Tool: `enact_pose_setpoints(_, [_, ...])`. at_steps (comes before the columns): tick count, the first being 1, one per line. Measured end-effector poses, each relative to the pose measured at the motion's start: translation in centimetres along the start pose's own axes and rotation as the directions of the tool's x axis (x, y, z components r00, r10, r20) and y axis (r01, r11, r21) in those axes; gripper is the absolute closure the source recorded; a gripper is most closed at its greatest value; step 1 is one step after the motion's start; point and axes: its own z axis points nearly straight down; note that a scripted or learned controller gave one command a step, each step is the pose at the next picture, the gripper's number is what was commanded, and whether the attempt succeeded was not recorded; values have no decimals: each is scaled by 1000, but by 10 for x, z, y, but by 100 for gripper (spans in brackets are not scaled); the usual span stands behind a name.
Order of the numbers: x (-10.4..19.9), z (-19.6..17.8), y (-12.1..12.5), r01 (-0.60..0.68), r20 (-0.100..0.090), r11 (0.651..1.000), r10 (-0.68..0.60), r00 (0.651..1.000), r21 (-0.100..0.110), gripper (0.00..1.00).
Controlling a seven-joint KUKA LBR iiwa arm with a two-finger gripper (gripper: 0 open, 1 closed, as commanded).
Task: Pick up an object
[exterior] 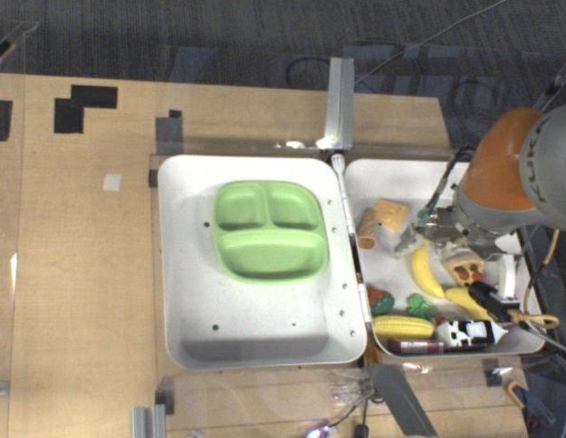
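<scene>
The left bin [178, 272] carries a green divided plate [267, 227] and sits well away from the gripper [427, 229], so it plays no part in this step; the right bin [379, 176] is where the work is. The arm [516, 167], grey with its orange band, reaches over that bin's far-right side, and the wrist ends just above the clutter. I cannot tell whether the fingers are released or clenched, because they are small, dark and partly lost against the bin floor, and nothing is visibly between them. The nearest candidate is the yellow banana [426, 272], lying just below the fingertips and slightly toward the camera side. A tan bread-like piece [390, 214] lies just to their left, and a pizza-slice toy [466, 269] just to their right. Lower down are a corn cob [403, 326], a green broccoli-like piece [420, 305] and a small red item [379, 296]. To do this well, I judge the gripper should centre across the banana's narrow width, away from its neighbours, descend squarely, and close fully before lifting.
</scene>
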Motion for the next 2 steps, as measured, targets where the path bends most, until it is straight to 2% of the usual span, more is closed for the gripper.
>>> enact_pose_setpoints(1, [1,-9,2,-1,-1,1000,1,1000,-2,100])
enact_pose_setpoints(2, [64,-142,35,11,1,1000,-11,1000,1,100])
